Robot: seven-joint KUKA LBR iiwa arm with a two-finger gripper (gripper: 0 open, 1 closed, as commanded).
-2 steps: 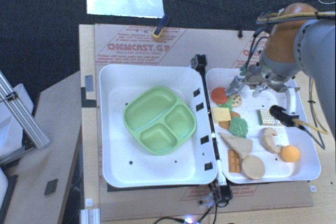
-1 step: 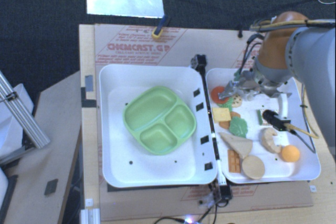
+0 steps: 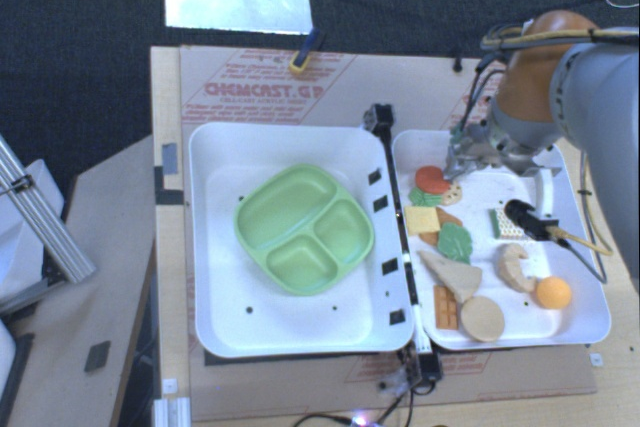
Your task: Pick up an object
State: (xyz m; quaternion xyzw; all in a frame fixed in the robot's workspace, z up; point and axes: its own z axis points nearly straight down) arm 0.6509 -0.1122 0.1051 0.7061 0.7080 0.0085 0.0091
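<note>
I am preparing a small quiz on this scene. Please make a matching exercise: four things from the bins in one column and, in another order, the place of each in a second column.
Things:
1. green divided plate
2. orange ball
3. red round piece
4. tan round disc

Places:
A. right bin, far left part, just below the hand
B. middle of the left bin
C. right bin, near right corner
D. right bin, near edge, beside the brown bar

Pairs: 1-B, 2-C, 3-A, 4-D

Grey arm (image 3: 600,85), orange band, dark cables.
</note>
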